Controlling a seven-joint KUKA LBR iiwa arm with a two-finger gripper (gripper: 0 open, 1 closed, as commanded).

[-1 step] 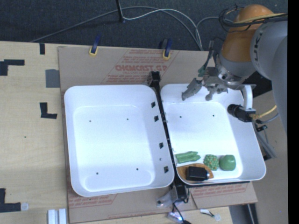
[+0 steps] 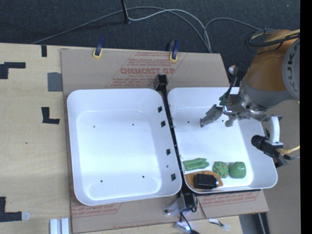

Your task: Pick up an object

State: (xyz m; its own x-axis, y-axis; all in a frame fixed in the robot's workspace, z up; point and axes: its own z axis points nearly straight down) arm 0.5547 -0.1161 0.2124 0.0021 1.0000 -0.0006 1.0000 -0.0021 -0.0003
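Green bean sits with the other items by the right bin's near wall, likely piled there by chance. Broccoli piece, green ball and black block lie near the bean. Gripper hangs above the bean, well apart, fingers spread, pinching nothing; arm reaches in level.

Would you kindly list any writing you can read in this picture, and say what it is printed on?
"CHEMCAST GP" in red, on the brown board under the two bins; the smaller red lines around it are too blurred to read.
Dark letters on the arm near the right edge are cut off and unreadable.
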